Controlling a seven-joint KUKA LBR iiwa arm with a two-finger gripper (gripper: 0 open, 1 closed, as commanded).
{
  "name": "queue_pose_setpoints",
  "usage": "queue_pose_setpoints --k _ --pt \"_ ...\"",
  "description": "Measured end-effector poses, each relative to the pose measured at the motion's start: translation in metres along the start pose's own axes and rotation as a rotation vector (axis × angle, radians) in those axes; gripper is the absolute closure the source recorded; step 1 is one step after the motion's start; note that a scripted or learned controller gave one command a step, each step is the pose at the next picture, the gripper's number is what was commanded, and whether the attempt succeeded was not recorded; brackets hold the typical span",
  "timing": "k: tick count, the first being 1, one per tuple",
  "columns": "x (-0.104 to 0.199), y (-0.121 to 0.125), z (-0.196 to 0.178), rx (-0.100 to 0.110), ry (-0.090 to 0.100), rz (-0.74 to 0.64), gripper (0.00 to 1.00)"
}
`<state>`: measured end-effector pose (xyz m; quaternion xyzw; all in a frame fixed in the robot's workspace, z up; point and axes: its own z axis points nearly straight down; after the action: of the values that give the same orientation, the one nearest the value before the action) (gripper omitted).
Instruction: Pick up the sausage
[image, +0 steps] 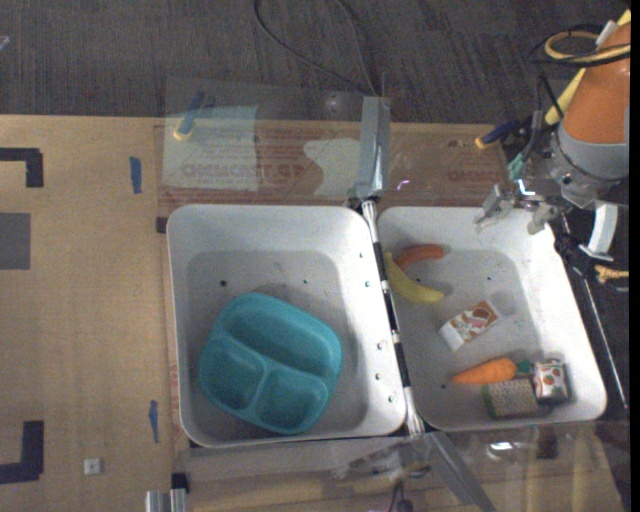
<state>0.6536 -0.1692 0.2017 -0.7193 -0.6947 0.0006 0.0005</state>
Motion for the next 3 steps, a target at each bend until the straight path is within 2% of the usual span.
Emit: queue_pose_setpoints --k 1,2,3 --pt "0.063 0.0176 0.0971 -0.025 -0.006 -0.154 0.0" --pt "0.0682 0.0174 0.1003 -0.021 -0.014 -0.273 0.0" --pt "0.0667 0.0145 0.101 -0.022 -0.013 -0.333 0.0"
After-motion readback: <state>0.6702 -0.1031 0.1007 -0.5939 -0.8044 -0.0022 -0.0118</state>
